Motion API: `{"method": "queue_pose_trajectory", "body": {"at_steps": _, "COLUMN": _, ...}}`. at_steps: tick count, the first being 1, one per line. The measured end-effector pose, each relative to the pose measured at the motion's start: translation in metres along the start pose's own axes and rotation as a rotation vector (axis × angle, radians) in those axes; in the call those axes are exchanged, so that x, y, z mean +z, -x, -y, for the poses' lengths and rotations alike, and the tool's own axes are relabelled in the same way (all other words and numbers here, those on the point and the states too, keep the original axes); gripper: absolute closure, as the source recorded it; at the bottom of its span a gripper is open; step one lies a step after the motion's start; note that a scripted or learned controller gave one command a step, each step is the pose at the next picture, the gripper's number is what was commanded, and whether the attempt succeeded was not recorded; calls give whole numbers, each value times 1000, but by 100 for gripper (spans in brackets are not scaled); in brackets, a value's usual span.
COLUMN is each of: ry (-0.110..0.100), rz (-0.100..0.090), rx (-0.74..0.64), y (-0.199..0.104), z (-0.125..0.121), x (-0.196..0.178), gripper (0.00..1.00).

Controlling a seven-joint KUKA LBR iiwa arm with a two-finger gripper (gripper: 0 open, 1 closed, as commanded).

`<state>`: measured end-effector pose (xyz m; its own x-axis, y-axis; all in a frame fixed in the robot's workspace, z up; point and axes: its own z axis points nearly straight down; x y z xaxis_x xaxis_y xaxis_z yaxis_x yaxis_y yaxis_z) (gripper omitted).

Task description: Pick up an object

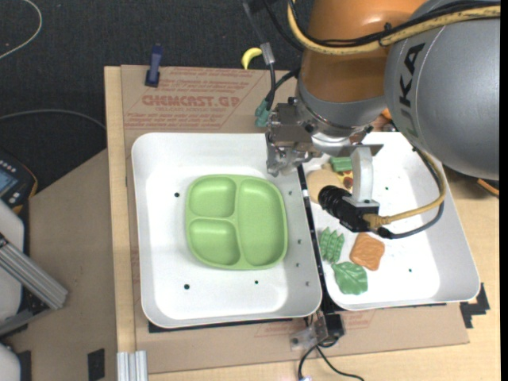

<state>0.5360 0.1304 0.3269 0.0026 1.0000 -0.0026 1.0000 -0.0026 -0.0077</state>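
Pale green divided plate point(236, 221) in the white left bin point(159, 213); orange piece point(367, 252) and darker green leafy pieces point(350, 277) lower right; tan tabletop point(194, 94), red lettering.

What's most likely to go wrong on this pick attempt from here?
1. The small toys, an orange piece and green pieces, lie tightly clustered in the right bin, so a grasp may catch two or push them apart.
2. They sit close to the wall shared with the left bin; the gripper might clip it.
3. The yellow cable hangs over the toys and could snag.
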Motion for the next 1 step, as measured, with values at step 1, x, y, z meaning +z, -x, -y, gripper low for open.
{"method": "queue_pose_trajectory", "body": {"at_steps": 1, "ry": -2, "rz": -1, "rx": 0, "y": 2, "z": -20, "x": 97, "gripper": 100}}
